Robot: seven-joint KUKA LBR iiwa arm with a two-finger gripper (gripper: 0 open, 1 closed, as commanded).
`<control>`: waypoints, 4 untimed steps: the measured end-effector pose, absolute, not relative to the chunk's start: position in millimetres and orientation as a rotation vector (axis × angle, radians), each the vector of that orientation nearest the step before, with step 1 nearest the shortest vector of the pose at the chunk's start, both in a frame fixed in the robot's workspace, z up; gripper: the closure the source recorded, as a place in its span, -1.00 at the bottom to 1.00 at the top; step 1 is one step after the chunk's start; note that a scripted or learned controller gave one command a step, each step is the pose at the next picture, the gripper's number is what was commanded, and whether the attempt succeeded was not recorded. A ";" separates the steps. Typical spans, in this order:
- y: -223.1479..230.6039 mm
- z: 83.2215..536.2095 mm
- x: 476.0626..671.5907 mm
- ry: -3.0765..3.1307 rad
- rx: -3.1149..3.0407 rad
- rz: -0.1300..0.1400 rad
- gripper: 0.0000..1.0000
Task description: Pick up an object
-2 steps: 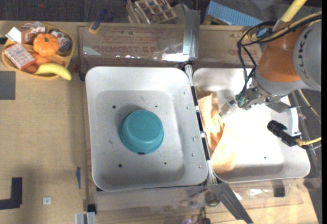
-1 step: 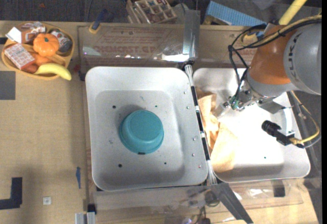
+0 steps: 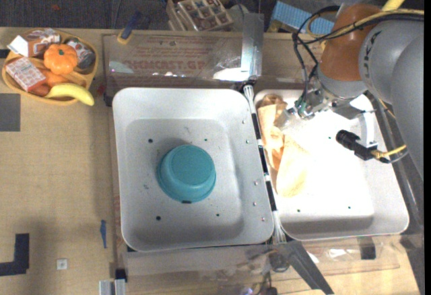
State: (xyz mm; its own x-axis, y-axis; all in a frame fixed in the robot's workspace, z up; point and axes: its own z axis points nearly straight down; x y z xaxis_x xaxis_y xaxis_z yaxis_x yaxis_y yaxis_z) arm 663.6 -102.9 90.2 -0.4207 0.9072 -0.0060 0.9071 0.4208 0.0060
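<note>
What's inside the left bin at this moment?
The left bin holds one teal bowl, upside down near its middle, on the bin's white floor. Whatever might lie beneath the bowl is covered. The gripper is over the right bin.

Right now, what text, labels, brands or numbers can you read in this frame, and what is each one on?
No text can be read with certainty.
Clear cover behind the left bin: a line of reddish lettering, too blurred to read.
Small packets in the fruit bowl: printed labels, too small to read.
Teal bowl and right bin: no markings visible.
</note>
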 end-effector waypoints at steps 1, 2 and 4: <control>-103.1 90.0 666.8 2.677 1.641 -0.009 -1.00; -103.1 90.0 666.8 2.677 1.641 -0.009 -1.00; -104.1 89.6 668.2 2.554 1.822 0.001 -1.00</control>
State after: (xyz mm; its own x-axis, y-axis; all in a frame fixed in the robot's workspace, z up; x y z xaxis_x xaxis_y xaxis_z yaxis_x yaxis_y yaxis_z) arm 668.2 -104.1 89.6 -0.3255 0.9455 -0.0032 0.9455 0.3255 0.0030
